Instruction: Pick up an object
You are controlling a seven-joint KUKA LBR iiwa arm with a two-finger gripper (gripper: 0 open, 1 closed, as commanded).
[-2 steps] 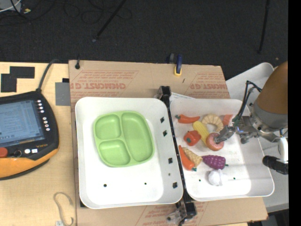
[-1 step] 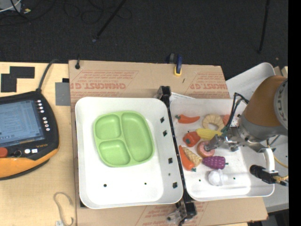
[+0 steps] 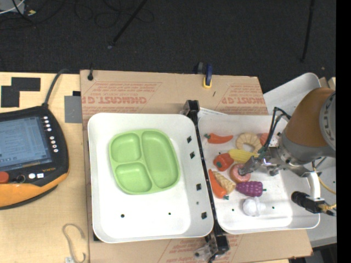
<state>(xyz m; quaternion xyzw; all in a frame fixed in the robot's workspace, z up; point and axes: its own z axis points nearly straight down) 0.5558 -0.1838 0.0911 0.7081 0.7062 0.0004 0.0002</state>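
Arm enters from the right edge of the camera view, orange band (image 3: pixel 307 126) uppermost, grey wrist section below and left of it. Wrist pitched down and leftward. Gripper (image 3: pixel 245 169) at the low, left end of the arm, well left of the band. Dark cabling loops over the wrist just right of the gripper. Finger separation not resolvable.

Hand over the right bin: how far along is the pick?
Done: the hand has reached the toy pile in the right bin, low by the pink donut and yellow corn. In hand: nothing visibly. Left: grasp and lift; purple grapes and other toys lie in the bin.
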